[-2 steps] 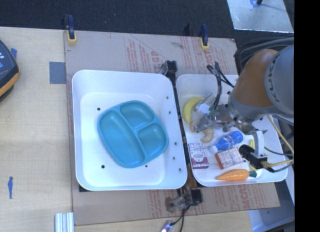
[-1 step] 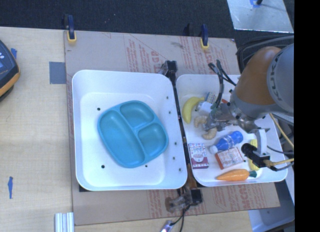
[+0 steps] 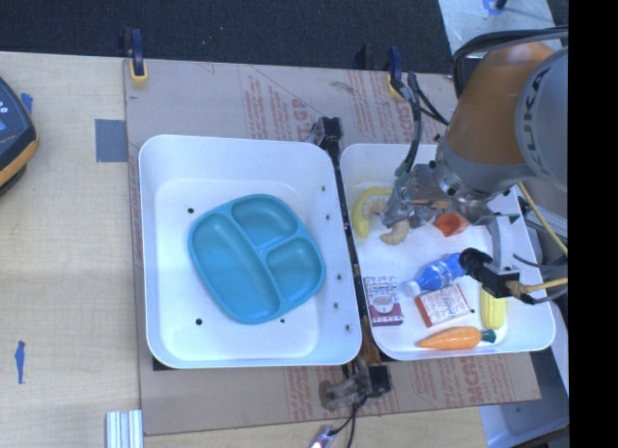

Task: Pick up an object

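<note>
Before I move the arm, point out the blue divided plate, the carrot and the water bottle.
Blue divided plate (image 3: 256, 258): camera view, on the divider ridges at its middle.
Carrot (image 3: 450, 339): camera view, middle of its orange body.
Water bottle (image 3: 439, 273): camera view, on its blue label.

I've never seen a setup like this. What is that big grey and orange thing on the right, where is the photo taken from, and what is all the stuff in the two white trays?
The grey and orange thing is a robot arm; its gripper is the part that picks things up. One camera above the bench looks down at a slant. The left bin holds a blue divided plate. The gripper hangs low over the right bin, which holds small items: a toy banana, a blue bottle, a toy carrot, a toy corn cob, a red piece and two small packets. I cannot tell whether it holds anything.
</note>
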Robot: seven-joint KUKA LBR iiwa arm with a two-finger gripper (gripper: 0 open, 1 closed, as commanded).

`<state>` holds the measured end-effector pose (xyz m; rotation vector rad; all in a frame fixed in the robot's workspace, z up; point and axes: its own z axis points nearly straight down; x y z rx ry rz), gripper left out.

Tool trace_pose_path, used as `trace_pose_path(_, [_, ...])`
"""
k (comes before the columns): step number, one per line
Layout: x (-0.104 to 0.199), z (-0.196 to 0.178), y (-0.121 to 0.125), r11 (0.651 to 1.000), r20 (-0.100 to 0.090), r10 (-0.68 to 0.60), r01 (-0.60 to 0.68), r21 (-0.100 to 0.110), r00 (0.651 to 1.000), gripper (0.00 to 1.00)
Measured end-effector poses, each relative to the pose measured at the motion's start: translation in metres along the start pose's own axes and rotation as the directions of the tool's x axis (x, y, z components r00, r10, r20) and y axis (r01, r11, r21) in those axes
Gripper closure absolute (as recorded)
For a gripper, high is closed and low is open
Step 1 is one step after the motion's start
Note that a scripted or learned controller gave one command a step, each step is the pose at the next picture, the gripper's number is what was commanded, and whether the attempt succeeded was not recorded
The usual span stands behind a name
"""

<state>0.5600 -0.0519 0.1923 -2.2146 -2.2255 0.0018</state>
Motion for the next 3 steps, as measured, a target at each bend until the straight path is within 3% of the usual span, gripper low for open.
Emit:
trace_pose_path(1, [0.038,-0.117,-0.033,1.0,0.001,-0.001,0.001,0.0,1.0,1.0])
trace_pose_path(2, [0.006,-0.112,-0.08,1.0,0.001,0.002,-0.002,0.002,1.0,1.0])
trace_pose_path(3, [0.021,-0.064,-0.069,1.0,0.001,0.0,0.0,0.003,1.0,1.0])
